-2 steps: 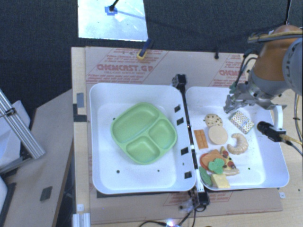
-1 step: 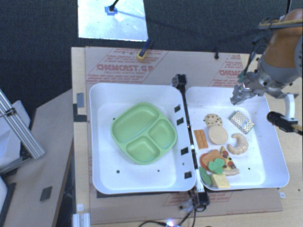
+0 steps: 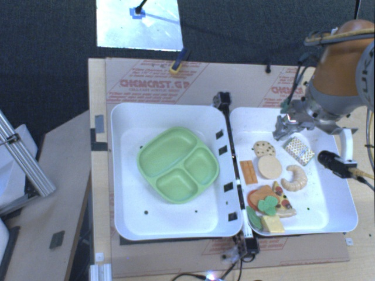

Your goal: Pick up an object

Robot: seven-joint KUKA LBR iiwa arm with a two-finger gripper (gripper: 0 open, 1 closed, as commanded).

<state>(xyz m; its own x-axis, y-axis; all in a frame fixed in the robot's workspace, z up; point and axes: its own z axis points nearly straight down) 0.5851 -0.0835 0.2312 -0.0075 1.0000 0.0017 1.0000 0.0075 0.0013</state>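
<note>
We see the gripper [image 3: 285, 126] low over the right bin [image 3: 337, 215]; we cannot tell its state. Just beside it lies a patterned wafer [image 3: 299, 150], then a cookie [image 3: 264, 148], round cracker [image 3: 270, 167], croissant [image 3: 295, 178]; farthest, the green plate [image 3: 177, 164].

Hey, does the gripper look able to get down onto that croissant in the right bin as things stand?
Probably yes. The croissant lies in the open with bare bin floor around it, apart from the round cracker, and the gripper is above the same bin.
</note>
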